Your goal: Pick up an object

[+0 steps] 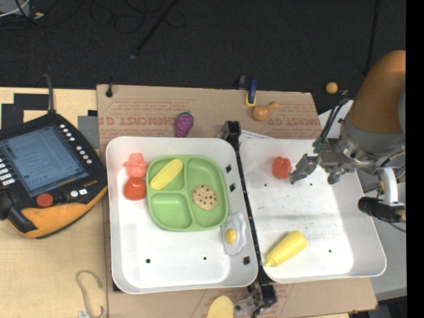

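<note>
In the right bin [344, 257] lie a small red pepper-like toy [281, 167] near the back left and a yellow mustard bottle [286, 248] on its side near the front. My gripper [317, 169] hangs over the back of the right bin, just right of the red toy, with its dark fingers spread and nothing between them. The left bin [132, 270] holds a green divided plate [173, 212] with a corn cob [165, 173] and a cookie [205, 197], a red-orange toy [135, 176] beside it, and a fried egg [231, 234] at its right wall.
A purple grape bunch [184, 124] and an orange toy [264, 110] lie on the cardboard behind the bins. A yellow object [220, 306] sits in front of the bins. A teach pendant [43, 167] rests at the left.
</note>
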`<act>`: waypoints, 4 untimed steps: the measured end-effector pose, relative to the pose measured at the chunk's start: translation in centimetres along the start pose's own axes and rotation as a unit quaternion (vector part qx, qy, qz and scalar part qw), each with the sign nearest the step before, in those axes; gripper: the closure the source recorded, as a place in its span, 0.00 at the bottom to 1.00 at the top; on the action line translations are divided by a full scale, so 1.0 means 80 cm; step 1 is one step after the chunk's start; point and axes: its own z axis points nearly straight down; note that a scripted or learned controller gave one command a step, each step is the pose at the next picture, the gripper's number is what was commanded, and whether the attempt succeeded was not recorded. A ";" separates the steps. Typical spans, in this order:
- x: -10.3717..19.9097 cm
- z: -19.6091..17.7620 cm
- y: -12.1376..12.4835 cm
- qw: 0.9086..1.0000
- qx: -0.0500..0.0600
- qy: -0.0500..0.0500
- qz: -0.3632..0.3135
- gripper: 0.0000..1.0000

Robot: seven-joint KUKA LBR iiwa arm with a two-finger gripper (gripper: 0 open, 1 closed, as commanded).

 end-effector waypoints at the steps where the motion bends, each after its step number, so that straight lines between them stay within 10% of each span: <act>1: 0.000 -0.010 0.003 1.000 -0.007 -0.001 -0.001 0.00; 4: 0.015 0.167 0.011 1.000 -0.004 -0.001 -0.001 0.00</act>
